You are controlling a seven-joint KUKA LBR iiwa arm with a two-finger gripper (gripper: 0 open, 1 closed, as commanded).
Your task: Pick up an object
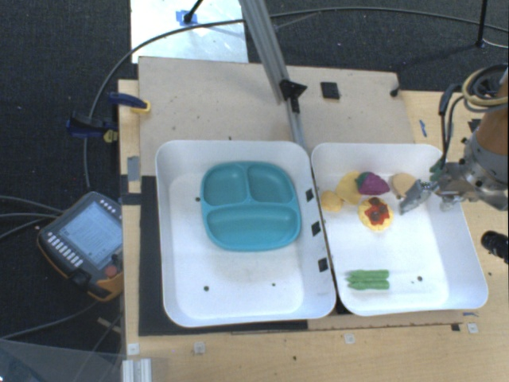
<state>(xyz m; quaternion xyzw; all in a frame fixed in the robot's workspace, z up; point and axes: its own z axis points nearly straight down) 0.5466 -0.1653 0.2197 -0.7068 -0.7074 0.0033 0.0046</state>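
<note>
**K:** Plastic toy food, by the look of it. Right bin [453,293] has a cluster at its upper left: purple piece [372,184], yellow pieces [347,187] touching it, a small tan one [403,183] just beside, and a yellow round with red on top [376,213] below. Green pod [367,279] lies alone near the front wall.

**M:** Handling?

**K:** Judging only: light, stiff, smooth shells, likely to squirt out of a pinch. Nothing fragile.

**M:** Best target?

**K:** Green pod. Well apart from the rest, flat, long. Close across its short width, mid-length. Cluster pieces touch, so a finger would likely nudge the neighbours.

**M:** Gripper?

**K:** Gripper [415,197] hangs over the right bin, near the tan piece and the red-topped round. Can't tell whether it's spread or closed; nothing visibly held.

**M:** Left bin?

**K:** Left bin [183,293] holds a teal tray [250,205].
</note>
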